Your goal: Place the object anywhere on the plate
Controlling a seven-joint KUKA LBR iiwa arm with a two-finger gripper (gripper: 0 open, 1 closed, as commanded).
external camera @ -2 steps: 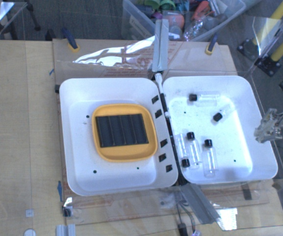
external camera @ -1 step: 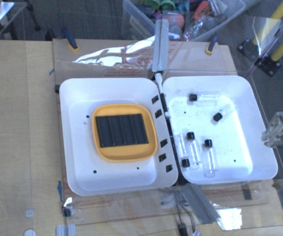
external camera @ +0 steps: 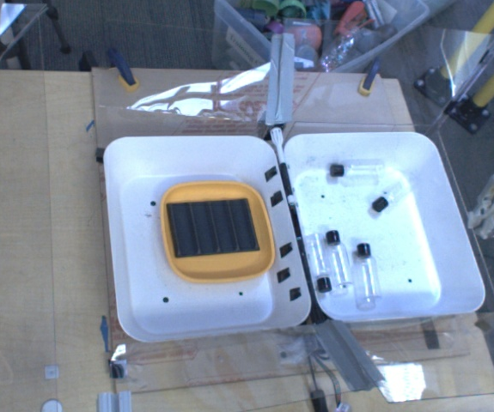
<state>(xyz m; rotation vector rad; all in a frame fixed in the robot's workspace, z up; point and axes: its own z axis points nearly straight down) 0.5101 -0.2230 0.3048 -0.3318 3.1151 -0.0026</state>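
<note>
Two bins: shallow white plastic, rounded corners, side by side, touching along the middle.
left bin [external camera: 131,239]: smooth, glossy, a few small dark dots on floor.
plate [external camera: 218,270]: yellow-orange, rounded-square, raised rim, sits mid left bin; matte look.
insert [external camera: 212,228]: dark rectangle on plate centre, ribbed into parallel strips running near-far.
right bin [external camera: 440,230]: same white plastic, floor speckled with tiny dark marks.
vials: clear, thin cylinders with black caps, all in right bin, none on plate.
far vial [external camera: 356,171]: lying left-right near far wall, cap at left.
tilted vial [external camera: 390,195]: diagonal, cap at near-left end, just right of bin centre.
near-left vials [external camera: 338,263]: two lying near-far, just beside each other close to the divider; one cap far, one cap near.
near vial [external camera: 366,280]: lying near-far, cap at far end, just right of that pair.
divider [external camera: 279,187]: dark clips in a row along the seam; grey metal bar rises at far end.
gripper: cannot tell state.
labels: no readable writing.
bench [external camera: 32,230]: pale wood, flat; cardboard sheet under bins, shiny clear film at far edge.
tub [external camera: 315,7]: clear plastic, far side, full of mixed coloured items.
floor: dark grey carpet beyond bench.
</note>
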